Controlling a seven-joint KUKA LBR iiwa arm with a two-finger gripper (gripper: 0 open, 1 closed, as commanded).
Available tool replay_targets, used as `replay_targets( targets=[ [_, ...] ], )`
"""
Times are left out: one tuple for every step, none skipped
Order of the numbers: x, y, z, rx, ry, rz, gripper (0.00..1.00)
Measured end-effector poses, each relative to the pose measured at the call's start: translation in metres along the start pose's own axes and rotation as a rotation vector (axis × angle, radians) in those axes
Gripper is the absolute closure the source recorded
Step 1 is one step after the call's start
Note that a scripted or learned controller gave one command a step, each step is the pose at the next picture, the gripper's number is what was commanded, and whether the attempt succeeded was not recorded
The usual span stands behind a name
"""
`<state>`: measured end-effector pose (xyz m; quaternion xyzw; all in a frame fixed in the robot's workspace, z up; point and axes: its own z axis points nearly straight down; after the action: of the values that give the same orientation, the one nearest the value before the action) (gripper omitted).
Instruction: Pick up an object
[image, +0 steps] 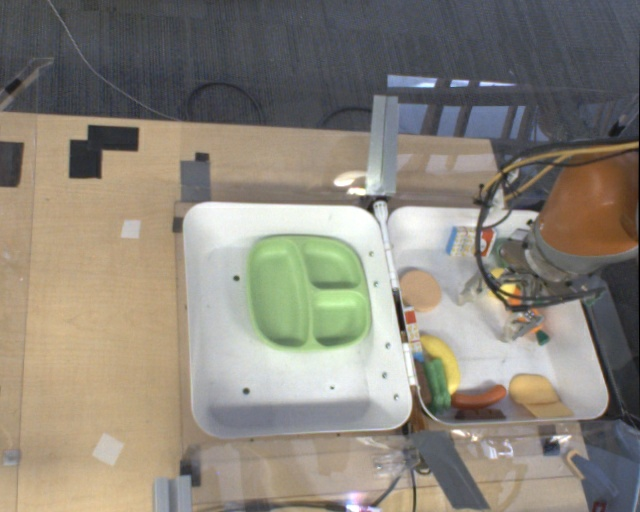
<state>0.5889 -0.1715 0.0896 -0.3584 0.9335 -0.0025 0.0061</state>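
Claw (512, 305) near upright banana (443, 362)

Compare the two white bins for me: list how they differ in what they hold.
The left bin holds a single green divided tray; the right bin holds several small items, among them a banana and a tan round disc. The arm reaches over the right bin, not the left bin. Both are shallow and white, set side by side.

Matt green plastic tray (306, 291), smooth white plastic bins (215, 330), wood bench (90, 330).
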Motion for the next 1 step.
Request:
replay_targets(
  targets=[
    [-0.0207, 0.0366, -0.0009, 0.003, -0.003, -0.064, 0.00]
  ],
)
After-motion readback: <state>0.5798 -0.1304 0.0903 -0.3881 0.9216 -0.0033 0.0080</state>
